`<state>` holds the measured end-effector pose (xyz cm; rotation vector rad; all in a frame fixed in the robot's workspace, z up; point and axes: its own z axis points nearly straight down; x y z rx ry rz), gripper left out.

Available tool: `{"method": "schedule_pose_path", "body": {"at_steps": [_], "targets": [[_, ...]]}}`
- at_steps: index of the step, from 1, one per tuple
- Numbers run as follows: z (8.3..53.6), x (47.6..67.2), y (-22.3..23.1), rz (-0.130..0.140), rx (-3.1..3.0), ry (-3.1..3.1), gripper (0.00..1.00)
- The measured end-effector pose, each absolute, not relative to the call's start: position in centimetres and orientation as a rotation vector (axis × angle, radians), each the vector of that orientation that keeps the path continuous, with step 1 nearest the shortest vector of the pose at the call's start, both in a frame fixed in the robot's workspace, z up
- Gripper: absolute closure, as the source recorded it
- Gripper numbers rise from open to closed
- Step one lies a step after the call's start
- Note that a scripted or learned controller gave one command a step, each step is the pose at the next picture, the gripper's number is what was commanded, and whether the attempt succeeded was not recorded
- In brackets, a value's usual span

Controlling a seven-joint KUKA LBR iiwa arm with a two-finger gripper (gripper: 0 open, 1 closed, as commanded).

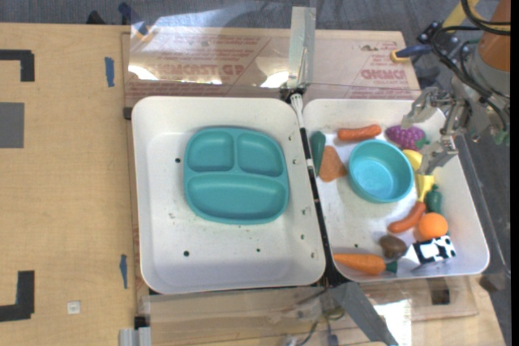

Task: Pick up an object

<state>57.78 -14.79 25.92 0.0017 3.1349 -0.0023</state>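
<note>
The gripper (438, 121) hovers at the right bin's (478, 231) upper-right corner, jaws spread and holding nothing. The toys crowd round the bowl (379, 171) there; grapes (404, 134) lie nearest, so probably the target.

From my station, bench (65, 174): pale wood-toned top with black corner marks and blue tape tabs; two shallow white bins directly on it, side by side and touching; the right bin (474, 243) sits beneath the gripper (438, 138); the left bin (154, 198) lies well to the gripper's left; a clear plastic sheet (211, 44) stands along the bins' far side, with printed cardboard (365, 65) behind the gripper.
</note>
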Motion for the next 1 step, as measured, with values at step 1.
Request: {"method": "schedule_pose_path", "body": {"at_steps": [1], "targets": [[11.36, 57.8, -18.69, 0.0, 0.129, 3.136, 0.0]]}}
